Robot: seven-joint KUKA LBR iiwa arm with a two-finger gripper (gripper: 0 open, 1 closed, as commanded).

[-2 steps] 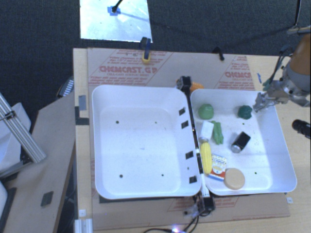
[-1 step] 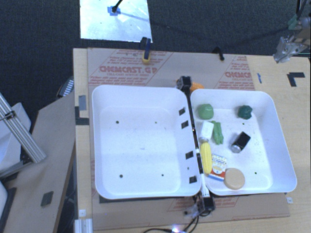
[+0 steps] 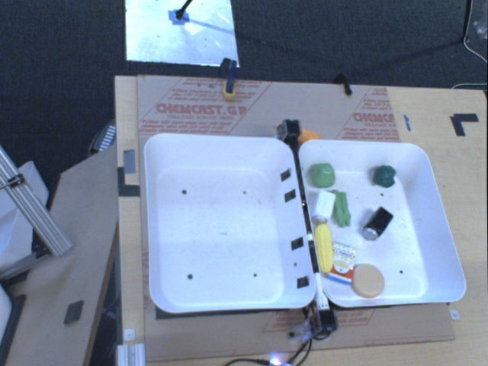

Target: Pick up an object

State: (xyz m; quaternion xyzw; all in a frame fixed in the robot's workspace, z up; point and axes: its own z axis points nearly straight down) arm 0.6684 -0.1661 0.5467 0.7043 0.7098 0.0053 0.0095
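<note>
The right bin [image 3: 440,204] holds several small objects. A light green round piece [image 3: 322,175] lies near its back left, and a dark green lump [image 3: 383,175] sits at the back right. A white block [image 3: 325,203] touches a green leafy piece [image 3: 341,208]. A black and silver can [image 3: 377,223] lies on its side mid-bin. A yellow corn cob [image 3: 323,247] runs along the left wall, beside a small printed packet [image 3: 343,259] and a tan round disc [image 3: 367,280].
The left bin [image 3: 221,219] sits beside the right one, joined by black clips [image 3: 290,197] along the shared wall. An orange object [image 3: 308,136] rests behind the bins. A metal plate [image 3: 181,21] lies on the floor at the back, and an aluminium frame [image 3: 30,212] stands at left.
</note>
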